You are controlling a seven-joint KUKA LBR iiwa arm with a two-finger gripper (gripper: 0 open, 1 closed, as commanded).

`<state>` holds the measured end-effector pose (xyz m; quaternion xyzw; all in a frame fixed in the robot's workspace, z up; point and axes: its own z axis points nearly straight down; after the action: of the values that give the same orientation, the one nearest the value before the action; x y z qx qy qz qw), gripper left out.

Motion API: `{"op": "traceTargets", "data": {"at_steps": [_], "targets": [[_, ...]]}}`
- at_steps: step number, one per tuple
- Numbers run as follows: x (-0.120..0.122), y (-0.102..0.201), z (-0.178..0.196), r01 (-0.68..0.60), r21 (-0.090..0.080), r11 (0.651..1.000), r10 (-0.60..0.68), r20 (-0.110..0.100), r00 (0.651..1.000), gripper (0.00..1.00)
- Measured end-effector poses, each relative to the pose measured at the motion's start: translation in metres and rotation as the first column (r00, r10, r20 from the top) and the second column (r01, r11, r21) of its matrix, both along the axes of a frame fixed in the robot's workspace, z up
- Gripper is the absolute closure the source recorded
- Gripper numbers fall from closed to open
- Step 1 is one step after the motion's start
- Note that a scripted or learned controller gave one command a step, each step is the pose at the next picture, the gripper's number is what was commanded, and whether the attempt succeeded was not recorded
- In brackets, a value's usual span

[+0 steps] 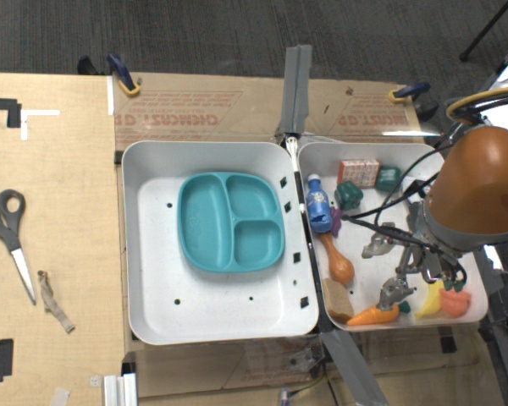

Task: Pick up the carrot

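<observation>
Bench-top right bin (474, 315): gripper (395, 294), finger spread unclear, poised just above the carrot (373, 315), which remains unlifted.

A teal three-compartment plastic plate (231, 221) lies in the glossy white left bin (144, 252), while the white right bin (364, 227) holds an orange carrot (374, 315) at its near edge, a tan pear-shaped toy (339, 263), a blue bottle with a white cap (317, 205), dark green lumps (350, 194) and a red-and-white box (358, 172) at its far edge. A yellow toy (430, 300) and a pink-orange one (455, 303) sit in the near right corner. The arm's band (481, 180) is glossy orange-brown, the bench (51, 218) pale wood with black corner marks.
</observation>
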<state>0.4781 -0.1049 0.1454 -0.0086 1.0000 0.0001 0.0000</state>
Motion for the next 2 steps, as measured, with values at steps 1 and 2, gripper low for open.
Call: {"op": "traceTargets", "data": {"at_steps": [1,2], "targets": [[0.008,0.012,-0.048,-0.023,-0.004,1.000,0.023,0.024,0.999,0.00],[0.080,0.002,-0.052,0.098,0.000,0.995,-0.098,0.005,0.995,0.00]]}}
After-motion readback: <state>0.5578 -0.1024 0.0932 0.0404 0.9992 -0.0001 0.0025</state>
